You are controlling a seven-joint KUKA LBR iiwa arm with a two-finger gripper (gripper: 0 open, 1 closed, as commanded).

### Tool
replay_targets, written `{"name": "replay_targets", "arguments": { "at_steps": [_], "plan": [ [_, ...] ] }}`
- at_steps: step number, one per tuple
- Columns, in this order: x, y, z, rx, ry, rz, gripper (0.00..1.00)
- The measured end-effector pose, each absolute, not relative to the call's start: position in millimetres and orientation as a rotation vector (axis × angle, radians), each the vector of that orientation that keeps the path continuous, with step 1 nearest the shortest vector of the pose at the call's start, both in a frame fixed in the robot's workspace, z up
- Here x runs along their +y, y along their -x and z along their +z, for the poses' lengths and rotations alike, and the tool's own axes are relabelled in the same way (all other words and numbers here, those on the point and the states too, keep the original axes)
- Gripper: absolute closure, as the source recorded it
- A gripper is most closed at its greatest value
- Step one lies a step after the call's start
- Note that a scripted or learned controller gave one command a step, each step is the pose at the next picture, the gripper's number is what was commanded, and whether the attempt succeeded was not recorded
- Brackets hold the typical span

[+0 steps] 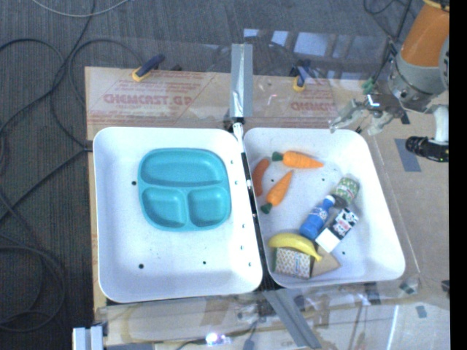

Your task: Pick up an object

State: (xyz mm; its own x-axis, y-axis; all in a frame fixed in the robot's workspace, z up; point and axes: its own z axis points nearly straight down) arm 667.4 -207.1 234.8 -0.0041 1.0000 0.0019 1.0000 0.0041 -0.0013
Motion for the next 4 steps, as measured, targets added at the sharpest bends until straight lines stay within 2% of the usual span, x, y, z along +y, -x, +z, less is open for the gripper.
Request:
{"name": "replay_targets", "arguments": {
  "at_steps": [1,2,3,4],
  "plan": [
    [-137,-668.4,110,-2.346,2.091,0.004,0.0],
    [-113,-644.1,88,-2.43,2.004,0.002,0.0],
    [-111,-642.7,96,-2.425,1.994,0.003,1.0],
    [-75,-668.6,196,-2.389,2.042,0.001,1.0]
  ]
}}
